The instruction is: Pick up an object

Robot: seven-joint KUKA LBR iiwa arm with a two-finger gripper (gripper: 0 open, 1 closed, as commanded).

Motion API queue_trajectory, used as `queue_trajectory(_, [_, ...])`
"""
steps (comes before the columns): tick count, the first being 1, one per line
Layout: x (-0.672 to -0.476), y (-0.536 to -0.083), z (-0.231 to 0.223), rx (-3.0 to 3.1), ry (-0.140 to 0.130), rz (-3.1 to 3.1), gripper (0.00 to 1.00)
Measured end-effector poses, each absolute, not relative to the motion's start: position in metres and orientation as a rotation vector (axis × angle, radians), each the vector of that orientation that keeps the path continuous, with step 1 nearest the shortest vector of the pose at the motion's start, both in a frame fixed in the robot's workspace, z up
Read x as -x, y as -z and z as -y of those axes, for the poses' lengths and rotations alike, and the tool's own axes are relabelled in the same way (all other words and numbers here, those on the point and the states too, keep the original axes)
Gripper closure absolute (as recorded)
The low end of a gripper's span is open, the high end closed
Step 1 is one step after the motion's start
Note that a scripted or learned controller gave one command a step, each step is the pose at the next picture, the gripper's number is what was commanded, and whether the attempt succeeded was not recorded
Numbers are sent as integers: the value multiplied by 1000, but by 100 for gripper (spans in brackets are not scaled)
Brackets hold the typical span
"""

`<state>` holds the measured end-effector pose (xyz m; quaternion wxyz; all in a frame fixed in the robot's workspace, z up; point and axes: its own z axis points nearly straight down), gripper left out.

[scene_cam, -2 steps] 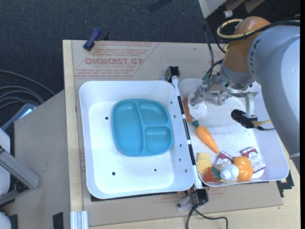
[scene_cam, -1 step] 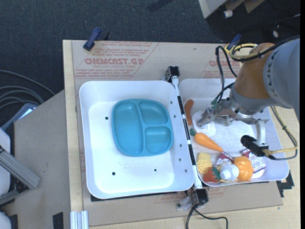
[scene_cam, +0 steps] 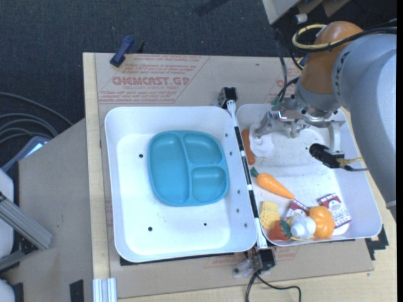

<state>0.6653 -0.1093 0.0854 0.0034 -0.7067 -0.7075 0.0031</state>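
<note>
My gripper [scene_cam: 296, 121] hangs low over the back of the right bin [scene_cam: 367, 214], under the orange wrist band [scene_cam: 327, 52]. Just to its left, a white lump [scene_cam: 261, 145] lies on the bin floor, and an orange piece [scene_cam: 247, 147] rests against the bin's left wall. In mid-bin a carrot [scene_cam: 275, 184] lies at a slant. At the bin's front are a corn cob [scene_cam: 269, 214], a red tomato [scene_cam: 279, 231], a small white bottle [scene_cam: 302, 226], an orange fruit [scene_cam: 322, 222] and a red-and-white packet [scene_cam: 334, 207]. Nothing shows in the gripper's grasp.
The left bin [scene_cam: 119, 168] holds a blue divided plate [scene_cam: 187, 167]. A black clip [scene_cam: 228, 95] sits at the back of the divider between the bins. The bulky grey arm [scene_cam: 374, 106] covers the right bin's back right corner. A blue object [scene_cam: 121, 51] lies off the bench's back left.
</note>
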Motion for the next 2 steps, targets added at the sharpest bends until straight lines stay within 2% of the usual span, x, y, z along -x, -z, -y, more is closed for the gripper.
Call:
queue_trajectory(1, [-599,-84,106,2220,-2,2220,0])
queue_trajectory(2, [-665,-85,107,2214,-12,2217,0])
